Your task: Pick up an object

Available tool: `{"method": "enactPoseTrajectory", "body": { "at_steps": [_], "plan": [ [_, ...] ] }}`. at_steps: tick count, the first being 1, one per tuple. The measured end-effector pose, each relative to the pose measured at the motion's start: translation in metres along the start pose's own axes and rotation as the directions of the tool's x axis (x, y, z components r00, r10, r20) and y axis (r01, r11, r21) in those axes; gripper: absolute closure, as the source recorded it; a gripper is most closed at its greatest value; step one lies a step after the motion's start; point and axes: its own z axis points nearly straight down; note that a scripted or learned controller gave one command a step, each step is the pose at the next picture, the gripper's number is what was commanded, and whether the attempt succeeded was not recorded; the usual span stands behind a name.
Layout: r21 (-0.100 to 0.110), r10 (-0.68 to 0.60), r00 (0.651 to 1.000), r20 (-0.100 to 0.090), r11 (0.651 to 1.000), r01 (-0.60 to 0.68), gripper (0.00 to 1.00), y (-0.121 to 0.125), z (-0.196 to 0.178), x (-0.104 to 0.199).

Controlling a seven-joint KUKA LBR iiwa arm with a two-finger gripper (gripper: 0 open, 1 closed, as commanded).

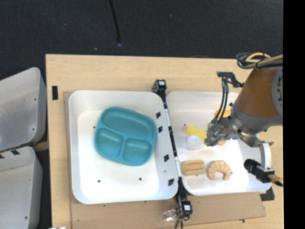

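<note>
You are looking down on a tan bench (119, 73) with two white bins on it, side by side. The left bin (86, 185) holds a big teal plate (126, 136) with three dips in it. The plate sits a bit turned, near the wall between the bins.

The right bin (200, 104) holds the small things. Along its front edge lie a tan bread roll (193, 167) and, just beside it on the right, a curled croissant (219, 170). The roll's long side runs left to right, and it lies close to the middle wall. The croissant's two tips point to the front of the bin. A bit further back there is a white ball (193, 142) touching a yellow thing (196, 131). The yellow thing's long side slants from the back left to the front right, toward the gripper.

The arm (259, 99) comes in from the right, with its orange part high over the right bin and its grey wrist bent down. The gripper (214, 136) is low in the bin, right at the end of the yellow thing. You cannot tell if it is wide or pressed together; that part is too dark and small.

The roll and croissant lie near the gripper but apart from it.
</note>
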Motion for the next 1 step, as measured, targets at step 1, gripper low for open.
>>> {"method": "enactPoseTrajectory", "body": {
  "at_steps": [1],
  "plan": [
    [0.003, 0.001, 1.0, -0.001, 1.0, -0.001, 1.0, 0.0019, -0.039, -0.0013]
  ]
}}
